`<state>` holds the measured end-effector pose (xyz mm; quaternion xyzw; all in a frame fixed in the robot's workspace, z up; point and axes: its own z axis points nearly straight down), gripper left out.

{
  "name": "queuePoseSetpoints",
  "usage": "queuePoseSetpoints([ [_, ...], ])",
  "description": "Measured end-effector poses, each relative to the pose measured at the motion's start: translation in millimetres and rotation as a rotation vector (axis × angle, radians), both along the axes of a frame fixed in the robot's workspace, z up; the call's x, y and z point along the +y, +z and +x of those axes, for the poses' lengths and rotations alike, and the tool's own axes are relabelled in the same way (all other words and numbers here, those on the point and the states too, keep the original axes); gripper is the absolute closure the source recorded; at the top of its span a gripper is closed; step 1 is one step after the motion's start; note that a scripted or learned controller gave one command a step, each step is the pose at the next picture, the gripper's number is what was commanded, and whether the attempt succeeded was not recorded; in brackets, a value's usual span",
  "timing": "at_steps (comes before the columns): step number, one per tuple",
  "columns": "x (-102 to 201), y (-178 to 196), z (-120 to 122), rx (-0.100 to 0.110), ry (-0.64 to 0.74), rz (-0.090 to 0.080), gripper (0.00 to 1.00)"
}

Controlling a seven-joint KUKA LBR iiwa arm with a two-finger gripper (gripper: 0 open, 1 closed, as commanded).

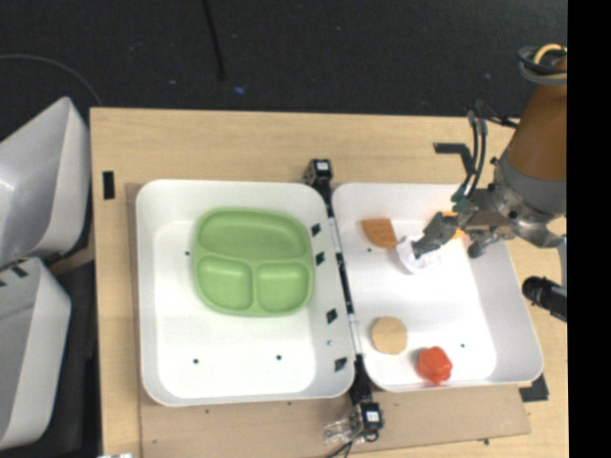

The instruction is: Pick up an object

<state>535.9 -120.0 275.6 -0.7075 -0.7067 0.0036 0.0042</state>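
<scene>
The right bin point(496, 284) holds several small things. A brown-orange piece point(379, 232) lies near its back left. A small white object point(413, 258) sits just right of that piece. A tan round piece point(389, 335) and a red object point(434, 364) lie near the front. My gripper point(441, 237) reaches in from the right and hangs low over the bin, its tip right at the white object. Whether it touches or holds that object I cannot tell.
The left bin point(162, 351) carries a green divided plate point(253, 260). A black divider with clips point(336, 284) runs between the bins. White housings point(38, 189) stand at the far left, off the wooden bench point(239, 132).
</scene>
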Motion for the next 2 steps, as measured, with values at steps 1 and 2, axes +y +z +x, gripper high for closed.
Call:
queuePoseSetpoints([
  [1,0.2,5.9,2.0,-0.012,0.003,-0.002,0.00],
  [2,-6.3,-38.5,-1.6,-0.008,0.000,-0.002,0.00],
])
